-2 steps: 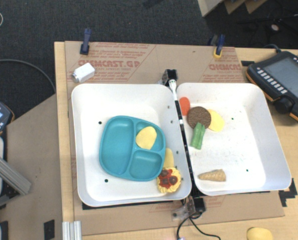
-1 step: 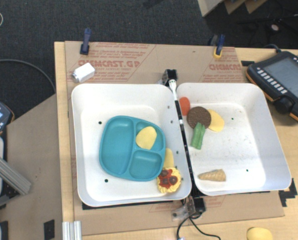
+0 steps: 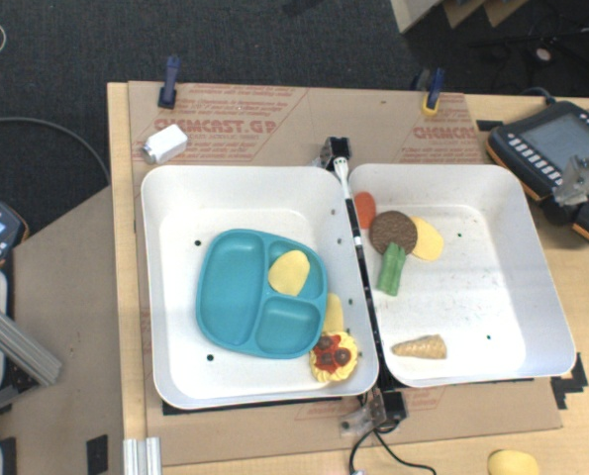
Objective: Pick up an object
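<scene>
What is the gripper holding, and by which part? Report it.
Cannot tell: no hold is visible. The blue tray, brown disc, green piece and cone all lie loose in the bins.

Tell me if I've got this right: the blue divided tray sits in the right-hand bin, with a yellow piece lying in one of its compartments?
Not quite. The blue divided tray sits in the left-hand bin, not the right; the camera view shows it plainly. The yellow piece does lie in one of its compartments, the upper right one.

A yellow object [image 3: 513,462] is cut off by the bottom edge. The orange piece [image 3: 364,207] lies partly hidden behind the brown disc [image 3: 394,232].
</scene>
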Controlling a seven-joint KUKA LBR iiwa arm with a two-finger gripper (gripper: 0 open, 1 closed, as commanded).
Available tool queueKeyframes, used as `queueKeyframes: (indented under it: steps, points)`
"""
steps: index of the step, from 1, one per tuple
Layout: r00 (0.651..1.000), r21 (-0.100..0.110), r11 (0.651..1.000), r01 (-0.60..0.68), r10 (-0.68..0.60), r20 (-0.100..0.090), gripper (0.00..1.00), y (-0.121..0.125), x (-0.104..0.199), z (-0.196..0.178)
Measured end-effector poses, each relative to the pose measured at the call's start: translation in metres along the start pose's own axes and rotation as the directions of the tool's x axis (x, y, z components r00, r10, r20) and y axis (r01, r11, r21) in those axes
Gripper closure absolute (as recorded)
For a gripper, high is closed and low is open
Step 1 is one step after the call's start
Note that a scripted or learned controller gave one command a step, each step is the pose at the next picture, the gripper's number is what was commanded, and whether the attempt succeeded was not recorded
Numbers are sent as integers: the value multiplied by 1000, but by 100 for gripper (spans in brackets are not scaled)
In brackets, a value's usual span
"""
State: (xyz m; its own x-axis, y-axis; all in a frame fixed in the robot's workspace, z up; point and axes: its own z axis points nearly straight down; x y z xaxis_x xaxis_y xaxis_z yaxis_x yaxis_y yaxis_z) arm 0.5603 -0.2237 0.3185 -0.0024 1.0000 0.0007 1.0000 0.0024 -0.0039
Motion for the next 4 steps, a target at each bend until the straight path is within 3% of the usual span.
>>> queueKeyframes:
  steps: [1, 2, 3, 4]
  points:
    - [1000, -20, 1000, 5, -5, 3, 100, -64, 72, -142]
    - [1000, 3, 1000, -9, 9, 0, 100, -81, 19, -60]
    - [1000, 1, 1000, -2, 2, 0, 100, -21, 0, 11]
    - [1000, -5, 1000, 2, -2, 2, 100, 64, 1, 94]
